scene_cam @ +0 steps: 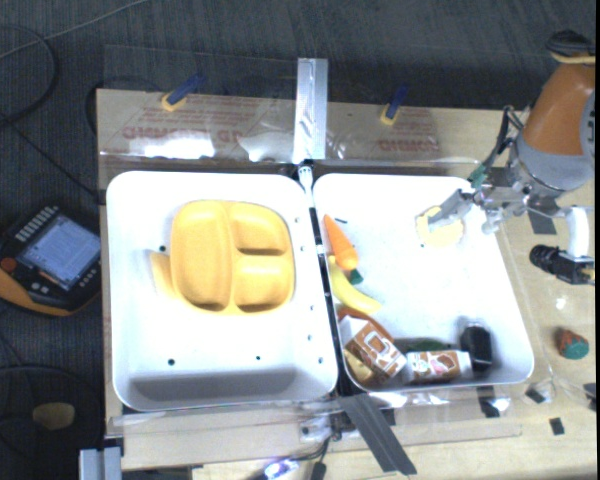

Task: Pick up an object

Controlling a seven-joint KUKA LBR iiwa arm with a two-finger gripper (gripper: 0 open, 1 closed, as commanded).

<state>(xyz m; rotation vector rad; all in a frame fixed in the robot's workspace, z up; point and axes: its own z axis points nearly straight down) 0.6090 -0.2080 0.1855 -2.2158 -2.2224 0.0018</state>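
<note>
grey arm point(565, 158), orange band point(558, 108)

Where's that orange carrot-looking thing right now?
The carrot lies in the right bin, against its left wall, next to the divider between the bins, just above a yellow banana-like piece.

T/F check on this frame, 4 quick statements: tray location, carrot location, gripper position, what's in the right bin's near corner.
1. The yellow divided tray lies in the left bin. True.
2. The carrot lies in the left bin. False: it lies in the right bin, by the divider.
3. The gripper is over the left bin. False: it is over the right bin's far side.
4. A black object lies near the right bin's near right corner. True.
</note>
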